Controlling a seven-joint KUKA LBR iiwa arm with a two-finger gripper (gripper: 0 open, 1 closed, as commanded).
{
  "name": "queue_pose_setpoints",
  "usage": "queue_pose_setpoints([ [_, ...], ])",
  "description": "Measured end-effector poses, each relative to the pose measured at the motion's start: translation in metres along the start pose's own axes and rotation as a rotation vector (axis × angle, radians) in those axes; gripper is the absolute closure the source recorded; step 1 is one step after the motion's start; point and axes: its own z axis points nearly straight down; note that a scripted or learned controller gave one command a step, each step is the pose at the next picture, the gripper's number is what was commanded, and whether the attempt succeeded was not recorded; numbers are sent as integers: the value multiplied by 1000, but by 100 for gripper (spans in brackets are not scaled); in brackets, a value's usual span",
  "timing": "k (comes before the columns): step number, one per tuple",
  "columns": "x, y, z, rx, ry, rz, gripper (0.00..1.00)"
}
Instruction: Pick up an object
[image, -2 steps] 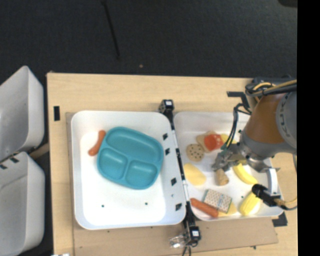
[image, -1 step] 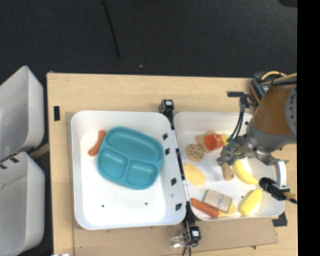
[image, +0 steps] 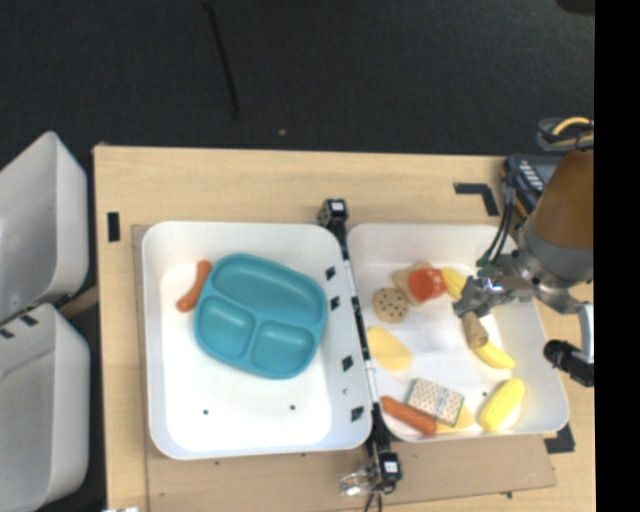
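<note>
Gripper (image: 478, 300) hangs low in the right bin (image: 450, 240), fingers not resolvable, so can't tell open or closed. Likely target: the brownish stick (image: 477, 331) just under it, touching or nearly so; long axis runs far-left to near-right. Arm comes in from the right, probably to drop straight onto it. Red piece (image: 427, 285) and cookie (image: 390, 304) sit left; teal tray (image: 260, 315) in left bin.
</note>
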Motion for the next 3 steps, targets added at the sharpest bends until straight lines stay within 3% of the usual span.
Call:
queue_pose_setpoints([
  [1, -2, 2, -40, 0, 0, -7, 100],
  [3, 104, -20, -24, 8, 4, -11, 100],
])
